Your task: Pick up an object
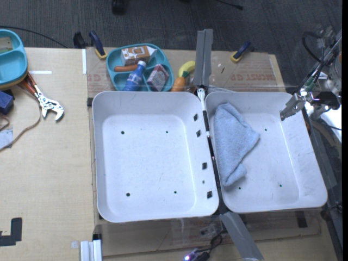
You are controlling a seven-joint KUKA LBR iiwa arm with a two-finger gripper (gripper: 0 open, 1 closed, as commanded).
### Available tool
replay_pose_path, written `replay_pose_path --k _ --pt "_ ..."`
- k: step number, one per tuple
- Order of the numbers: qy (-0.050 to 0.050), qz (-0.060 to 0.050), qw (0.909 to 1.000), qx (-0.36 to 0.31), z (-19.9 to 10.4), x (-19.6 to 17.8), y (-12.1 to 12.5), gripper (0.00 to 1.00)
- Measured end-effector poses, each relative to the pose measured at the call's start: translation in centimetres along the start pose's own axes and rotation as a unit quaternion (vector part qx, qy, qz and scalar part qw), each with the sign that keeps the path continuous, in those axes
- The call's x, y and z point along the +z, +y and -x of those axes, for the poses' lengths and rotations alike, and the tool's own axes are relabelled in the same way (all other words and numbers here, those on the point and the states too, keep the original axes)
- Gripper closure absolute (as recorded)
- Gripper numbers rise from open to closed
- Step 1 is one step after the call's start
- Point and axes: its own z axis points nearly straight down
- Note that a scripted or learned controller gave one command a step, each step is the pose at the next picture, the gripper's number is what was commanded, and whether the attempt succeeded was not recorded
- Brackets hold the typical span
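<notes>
1. Cloth (232,143), a pale blue-grey towel, is the one thing lying in the bins. It sits crumpled in the right bin (293,200), against that bin's left side, just beside the divider between the two bins. It is bunched into a rough wedge, wider at the top and narrowing to a folded tip toward the near edge.

2. Camera view, the bins: two shallow white bins sit side by side on the bench. The left bin (109,200) holds nothing to grasp.

3. Camera view, the arm: the gripper (293,106) sits at the far right rim of the right bin, well apart from the cloth. It is small and partly lost in cables and glare, so I cannot tell how it is set. Nothing is seen in its grasp.

4. Camera view, surroundings: behind the bins is a teal tray (117,56) with small packets and a bottle. A wrench (49,106) lies on the wooden table (49,189) to the left.

5. Risks, as a judgement: the cloth is soft and lies flat in places, so a grasp may pinch only a thin fold and let it slip free on lifting. Its closeness to the bin wall and divider could also block one side of the tool as it descends.
</notes>
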Motion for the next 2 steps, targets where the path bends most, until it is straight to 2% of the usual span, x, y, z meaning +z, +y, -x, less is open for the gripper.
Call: replay_pose_path --k 1,2 --pt "0.001 -0.002 0.9997 0.026 -5.9 7.7 0.3 0.00" --pt "0.001 -0.001 0.9988 -0.048 -1.7 16.8 1.7 0.00"
